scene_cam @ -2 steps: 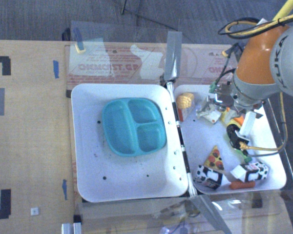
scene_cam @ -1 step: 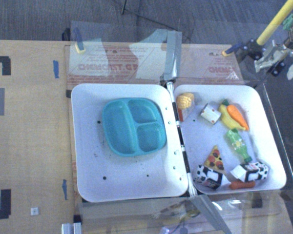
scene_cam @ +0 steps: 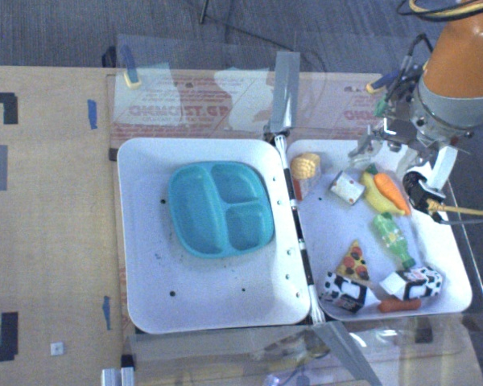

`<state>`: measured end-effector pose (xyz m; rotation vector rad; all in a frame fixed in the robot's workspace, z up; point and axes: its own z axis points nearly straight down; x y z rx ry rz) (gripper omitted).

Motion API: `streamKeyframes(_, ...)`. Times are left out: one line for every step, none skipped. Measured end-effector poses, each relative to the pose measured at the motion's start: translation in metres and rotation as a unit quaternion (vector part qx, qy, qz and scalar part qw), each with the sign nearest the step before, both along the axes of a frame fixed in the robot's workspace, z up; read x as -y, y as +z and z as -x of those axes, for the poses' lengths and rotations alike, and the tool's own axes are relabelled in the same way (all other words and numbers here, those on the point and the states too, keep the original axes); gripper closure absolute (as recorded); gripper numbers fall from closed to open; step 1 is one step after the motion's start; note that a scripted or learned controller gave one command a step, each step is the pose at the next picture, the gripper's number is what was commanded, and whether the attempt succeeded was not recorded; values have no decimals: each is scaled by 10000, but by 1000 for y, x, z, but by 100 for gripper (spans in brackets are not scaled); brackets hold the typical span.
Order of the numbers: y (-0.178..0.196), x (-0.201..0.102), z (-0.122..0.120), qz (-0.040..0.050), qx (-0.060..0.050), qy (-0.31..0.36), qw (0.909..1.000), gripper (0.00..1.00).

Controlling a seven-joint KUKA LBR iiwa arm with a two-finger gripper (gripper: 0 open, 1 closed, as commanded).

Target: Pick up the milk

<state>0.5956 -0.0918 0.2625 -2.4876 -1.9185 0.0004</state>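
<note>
Your tool (scene_cam: 386, 139) hangs over the far edge of the right bin (scene_cam: 460, 292); you cannot tell its state from this angle. The milk (scene_cam: 344, 289), a cow-patterned carton, lies at that bin's near-left corner, just beside the pizza slice (scene_cam: 353, 260) and well apart from the tool. A teal plate (scene_cam: 221, 208) sits in the left bin (scene_cam: 145, 280).

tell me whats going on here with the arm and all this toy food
A KUKA arm hangs over the back right corner of the right bin, which holds toy food: corn, a banana, a carrot, a green bottle, a pizza slice and two cow-patterned milk cartons at the front. The arm's tool is above the toys, away from the cartons. The left bin holds a teal divided plate.
</note>
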Motion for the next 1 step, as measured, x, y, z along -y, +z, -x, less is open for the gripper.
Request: streamKeyframes(-147,20,34,-4,-1,836,9965,0)
